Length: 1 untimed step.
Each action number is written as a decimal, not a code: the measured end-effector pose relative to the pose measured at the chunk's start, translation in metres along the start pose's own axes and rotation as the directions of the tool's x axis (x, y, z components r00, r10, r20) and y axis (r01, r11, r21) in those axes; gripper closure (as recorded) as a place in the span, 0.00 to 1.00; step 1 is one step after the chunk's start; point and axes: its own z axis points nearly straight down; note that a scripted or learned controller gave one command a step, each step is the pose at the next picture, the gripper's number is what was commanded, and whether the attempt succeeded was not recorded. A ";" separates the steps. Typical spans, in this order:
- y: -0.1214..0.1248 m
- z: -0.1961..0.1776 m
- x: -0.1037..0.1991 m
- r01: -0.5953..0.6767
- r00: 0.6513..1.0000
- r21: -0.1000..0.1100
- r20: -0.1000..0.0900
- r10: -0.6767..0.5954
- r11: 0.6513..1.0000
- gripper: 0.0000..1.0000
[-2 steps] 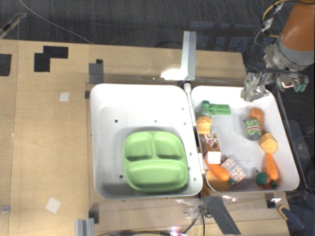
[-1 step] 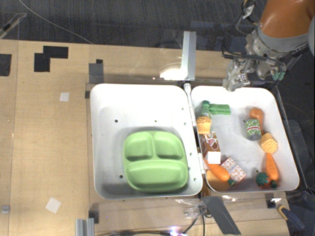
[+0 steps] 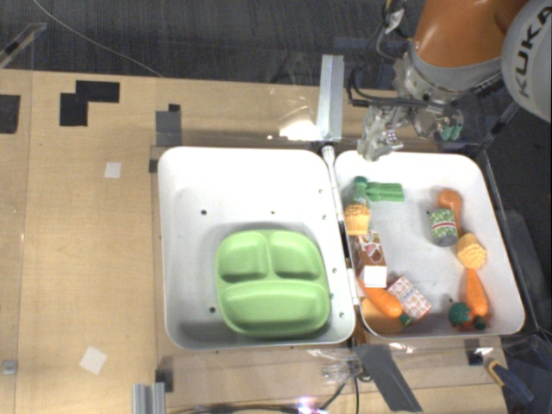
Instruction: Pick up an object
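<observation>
So the arm is parked up over the far edge of the right bin [image 3: 504, 231], with the gripper [image 3: 379, 141] hanging just past the bin's far-left corner, right next to the metal post [image 3: 330, 97] where the two bins meet. Honestly can't tell how the jaws are set from this angle, they're a blurry silver clump and nothing visible sits between them, so I'd say it's carrying nothing at this point. All the pickable stuff is in the right bin: a green block [image 3: 379, 191] near the far-left corner, closest to the gripper, then a corn-looking piece [image 3: 357, 217] and a brown-and-white packet [image 3: 370, 253] running down along the left wall, an orange carrot [image 3: 382, 303] and a patterned little box [image 3: 412, 299] by the near edge. Over on the right side there's a small can [image 3: 443, 226], a yellow round thing [image 3: 471, 251], another carrot [image 3: 476, 293] and something red and green [image 3: 462, 316] in the near-right corner. The left bin [image 3: 185, 188] just has a green divided tray [image 3: 272, 282] sitting toward its near edge, probably too big and flat for a two-finger grab. My guess is the arm sits high and off to the edge so the camera gets a clean look at the pile before it commits. The stuff along the left wall is jammed together and tight to the wall, so the green block or the can look like easier picks.
</observation>
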 end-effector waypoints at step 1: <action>-0.058 0.003 0.013 0.174 0.985 0.003 -0.001 -0.174 0.985 1.00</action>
